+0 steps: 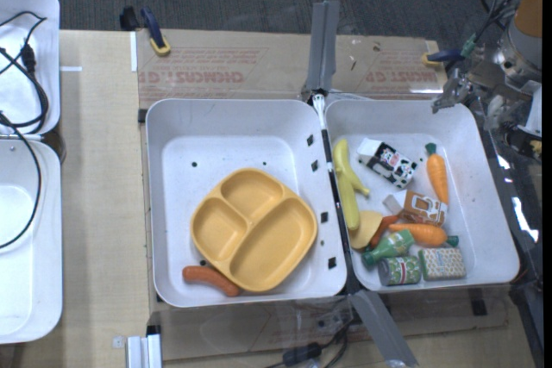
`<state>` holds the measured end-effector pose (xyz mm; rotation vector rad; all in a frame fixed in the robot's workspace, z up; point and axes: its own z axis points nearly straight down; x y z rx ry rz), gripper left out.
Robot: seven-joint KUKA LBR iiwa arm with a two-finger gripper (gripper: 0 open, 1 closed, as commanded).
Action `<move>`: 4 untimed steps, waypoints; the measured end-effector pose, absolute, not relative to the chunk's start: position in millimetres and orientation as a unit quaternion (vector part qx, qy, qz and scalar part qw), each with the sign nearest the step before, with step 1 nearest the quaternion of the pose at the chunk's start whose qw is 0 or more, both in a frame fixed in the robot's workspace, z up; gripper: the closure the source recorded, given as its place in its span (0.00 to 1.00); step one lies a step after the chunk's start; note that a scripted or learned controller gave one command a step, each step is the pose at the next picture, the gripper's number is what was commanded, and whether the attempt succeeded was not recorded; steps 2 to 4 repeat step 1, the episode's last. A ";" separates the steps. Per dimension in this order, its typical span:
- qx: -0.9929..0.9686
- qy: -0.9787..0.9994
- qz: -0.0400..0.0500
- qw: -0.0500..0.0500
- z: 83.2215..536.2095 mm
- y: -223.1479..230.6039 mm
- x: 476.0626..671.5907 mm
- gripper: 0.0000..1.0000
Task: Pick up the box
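The right bin (pixel 483 185) holds several toy foods and three boxes. A white box with black patches (pixel 388 161) lies near the bin's middle top. A small orange box (pixel 424 207) lies below it, and a green patterned box (pixel 443 263) rests at the front right corner. My gripper (pixel 452 92) hangs over the bin's far right corner, above the rim and apart from all the boxes. It is small and partly hidden by the wrist and cables.
A banana (pixel 348 185), two carrots (pixel 438 177) (pixel 418 233), a green bottle (pixel 388 247) and a can (pixel 399 270) crowd around the boxes. The left bin (pixel 172 177) holds a yellow divided plate (pixel 254 228) and a sausage (pixel 210 278).
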<state>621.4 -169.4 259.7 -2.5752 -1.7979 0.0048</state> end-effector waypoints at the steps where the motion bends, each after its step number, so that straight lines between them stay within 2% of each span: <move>1: -0.804 -0.595 0.002 0.002 153.3 -120.3 559.6 0.00; 4: -0.804 -0.595 0.002 0.002 153.3 -120.3 559.6 0.00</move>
